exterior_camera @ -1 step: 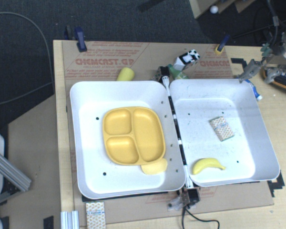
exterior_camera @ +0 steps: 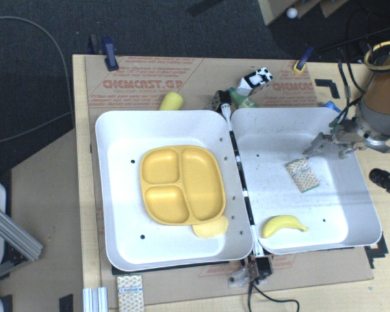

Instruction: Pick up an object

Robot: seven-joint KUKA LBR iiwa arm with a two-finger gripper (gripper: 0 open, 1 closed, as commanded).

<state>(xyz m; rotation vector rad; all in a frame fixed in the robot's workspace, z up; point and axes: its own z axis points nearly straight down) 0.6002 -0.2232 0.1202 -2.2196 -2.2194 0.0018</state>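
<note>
Right white bin (exterior_camera: 351, 220): small flat rectangular packet with a grey-tan checked pattern (exterior_camera: 303, 174), lying flat on the floor, turned at a slant, roughly mid-bin toward the upper half. Yellow plastic banana (exterior_camera: 283, 225), curved, lying on its side near the front-left corner of this bin, well apart from the packet.

Left white bin (exterior_camera: 117, 174): yellow plastic divided plate with three compartments (exterior_camera: 182, 184), right side up, centred, slightly rotated. Pale yellow flat piece (exterior_camera: 210, 227) poking out from under the plate's front edge, touching it; what it is cannot be told.
</note>
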